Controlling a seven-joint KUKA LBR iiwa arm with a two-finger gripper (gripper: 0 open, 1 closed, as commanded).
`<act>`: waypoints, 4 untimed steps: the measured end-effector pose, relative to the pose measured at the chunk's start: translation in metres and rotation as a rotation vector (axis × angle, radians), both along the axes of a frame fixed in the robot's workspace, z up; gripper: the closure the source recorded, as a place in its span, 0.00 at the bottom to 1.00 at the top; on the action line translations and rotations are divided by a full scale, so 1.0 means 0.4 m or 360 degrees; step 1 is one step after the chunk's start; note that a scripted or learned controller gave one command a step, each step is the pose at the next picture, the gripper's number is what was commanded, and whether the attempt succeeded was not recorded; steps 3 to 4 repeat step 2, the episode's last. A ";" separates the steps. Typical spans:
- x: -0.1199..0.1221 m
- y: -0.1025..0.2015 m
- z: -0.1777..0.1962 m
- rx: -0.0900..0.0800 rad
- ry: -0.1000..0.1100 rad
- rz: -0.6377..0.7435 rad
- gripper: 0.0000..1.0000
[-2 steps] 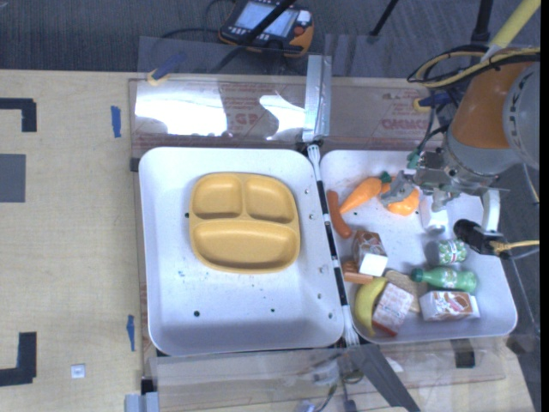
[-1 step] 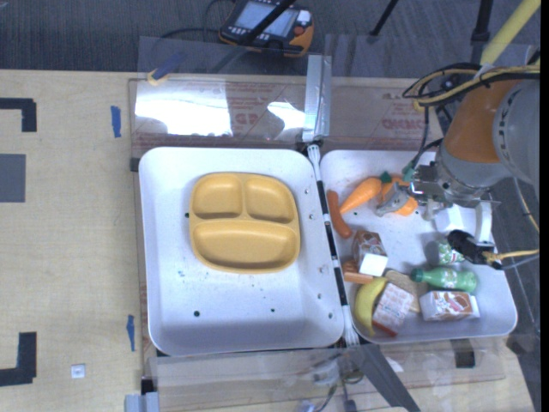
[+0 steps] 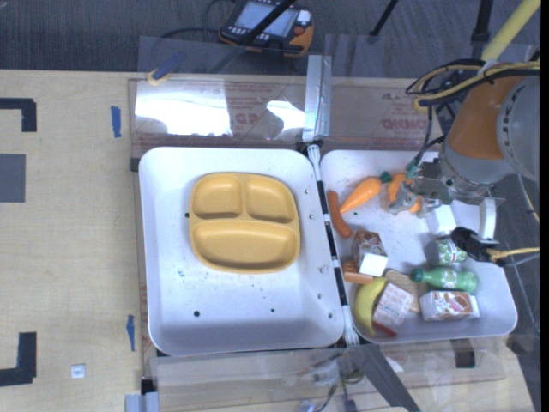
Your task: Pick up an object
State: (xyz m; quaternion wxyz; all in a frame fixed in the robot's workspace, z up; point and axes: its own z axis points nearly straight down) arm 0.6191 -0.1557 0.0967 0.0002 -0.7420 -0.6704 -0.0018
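yellow banana [image 3: 367, 303] right bin front; orange carrot [image 3: 360, 194] by tool [image 3: 410, 192]

The arm [image 3: 502, 118] runs off the right edge, so only its orange band and wrist are seen. The gripper [image 3: 410, 194] hangs over the right bin [image 3: 502, 316], and its fingers blend into the clutter beneath, too blurred to read. It covers part of a small orange piece [image 3: 400, 192] beside the carrot [image 3: 360, 194], which cannot be identified. The yellow fruit [image 3: 366, 303] lies half under a small carton [image 3: 395, 307]. Labels on the green bottle [image 3: 444, 277] and red-and-white box [image 3: 448, 305] are too small to read.
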 end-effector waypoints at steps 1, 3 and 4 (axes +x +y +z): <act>0.021 0.298 0.393 -0.0004 0.0003 0.0151 1.00; 0.120 0.216 0.444 -0.0007 0.0000 0.0110 1.00; 0.120 0.216 0.444 -0.0007 0.0000 0.0110 1.00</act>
